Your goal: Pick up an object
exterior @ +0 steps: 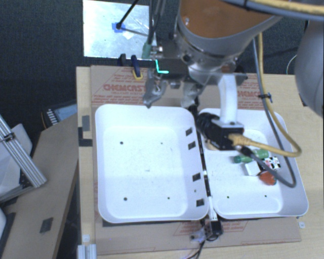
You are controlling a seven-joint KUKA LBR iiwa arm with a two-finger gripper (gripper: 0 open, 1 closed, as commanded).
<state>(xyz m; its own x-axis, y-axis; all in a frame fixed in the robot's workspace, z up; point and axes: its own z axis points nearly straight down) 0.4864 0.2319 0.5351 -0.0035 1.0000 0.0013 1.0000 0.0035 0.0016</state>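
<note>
Nearest the camera, a small tangle of wires (207, 233) is seen at the front edge of the bench, where the two bins meet. At 9 o'clock from the centre lies the left bin (116, 202), its white floor marked by a few dark dots. At about 12 o'clock the gripper (169, 96) is poised over that bin's far edge, its two fingers spread apart with nothing between them. Above it, the arm's orange band (217, 15) is cut off by the top of the view. At 3 o'clock the right bin (253, 205) is found, and in its right half a cluster of small objects (258, 164) is gathered: green pieces, a white block, a spotted piece and a red-orange one. A yellow hose (283, 136) is draped across that bin.
</note>
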